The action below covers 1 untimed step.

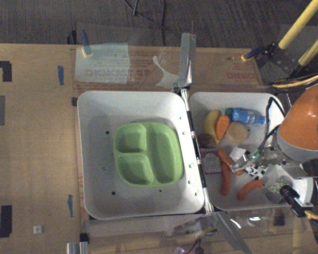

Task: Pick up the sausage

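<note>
- Camera view looks down at a slant on two shallow white bins set side by side on a tan wooden bench (32, 157).
- Left bin (95, 110): smooth moulded plastic with rounded corners. It holds a glossy light-green tray (147, 153) with three compartments, sitting slightly turned.
- Right bin (199, 102): crowded with small toy foods.
- Sausage (224, 173): a long, smooth reddish-orange link lying roughly upright in the picture, near the bin's left wall and just left of the gripper.
- A second, shorter link (250, 189) lies tilted towards the lower edge of the same bin, apart from the first.
- Banana (211, 121), curved and yellow, touches an orange carrot (222, 127) on its right.
- A blue bottle (245, 115) lies on its side along the far wall. A round tan piece (237, 133) sits just below it.
- A small black-and-white spotted item (253, 171) lies right by the gripper.
- Arm (306, 126): enters from the right, its orange band bulking large over the right bin, the wrist angled down and leftwards.
- Gripper (243, 162): low over the middle of the right bin beside the sausage. Whether it is spread or pressed together cannot be told, as metal parts and wires blur together there.
- Metal rail (186, 62) runs between the bins and up past a clear sheet (122, 62) at the bench's back.
- Blue tape bits and black corner marks dot the bench. Dark carpet (53, 9) lies beyond, with a yellow pole (302, 17) at upper right.
</note>
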Tool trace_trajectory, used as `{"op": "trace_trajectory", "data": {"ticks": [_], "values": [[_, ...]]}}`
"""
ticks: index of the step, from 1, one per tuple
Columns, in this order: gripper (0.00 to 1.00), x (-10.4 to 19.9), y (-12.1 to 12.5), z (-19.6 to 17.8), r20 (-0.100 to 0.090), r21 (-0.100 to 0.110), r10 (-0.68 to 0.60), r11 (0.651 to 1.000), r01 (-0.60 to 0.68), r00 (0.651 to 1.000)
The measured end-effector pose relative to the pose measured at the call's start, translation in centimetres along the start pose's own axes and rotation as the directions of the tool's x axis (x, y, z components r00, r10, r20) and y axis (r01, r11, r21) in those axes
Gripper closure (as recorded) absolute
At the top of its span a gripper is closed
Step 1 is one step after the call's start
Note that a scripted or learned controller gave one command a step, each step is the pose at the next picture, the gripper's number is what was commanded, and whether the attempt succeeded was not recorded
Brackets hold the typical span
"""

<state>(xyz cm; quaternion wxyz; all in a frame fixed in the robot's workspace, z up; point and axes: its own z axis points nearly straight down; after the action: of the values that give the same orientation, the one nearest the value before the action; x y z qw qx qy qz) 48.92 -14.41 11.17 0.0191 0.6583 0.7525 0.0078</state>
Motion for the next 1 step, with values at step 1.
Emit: {"op": "trace_trajectory", "data": {"ticks": [1], "values": [[0.00, 3.59, 0.45, -0.52, 0.000, 0.007, -0.125, 0.992, 0.125, 0.992]]}}
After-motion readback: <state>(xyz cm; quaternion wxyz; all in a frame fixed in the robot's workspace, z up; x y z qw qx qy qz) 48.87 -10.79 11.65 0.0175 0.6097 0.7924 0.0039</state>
